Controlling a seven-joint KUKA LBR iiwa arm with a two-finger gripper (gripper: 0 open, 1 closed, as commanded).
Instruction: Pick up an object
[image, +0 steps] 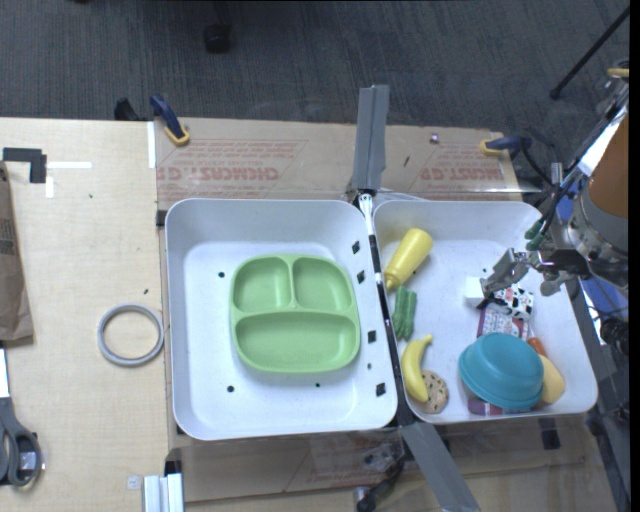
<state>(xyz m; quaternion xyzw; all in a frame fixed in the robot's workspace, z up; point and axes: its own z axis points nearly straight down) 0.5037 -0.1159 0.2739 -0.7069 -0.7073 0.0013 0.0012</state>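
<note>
Gripper (497, 278) hovers over right bin (455, 222), grip state unreadable; descent risks clipping spotted toy (516, 300) against crowded blue bowl (502, 369).

Dark grey carpet floor (300, 50), light wooden bench (80, 260), brown cardboard sheet (260, 165) clamped under bins

My arm (612, 190) runs off the right edge. The blue bowl (502, 371) covers part of the pink packet (494, 322); scissors (18, 452) are cut off at the left.
</note>
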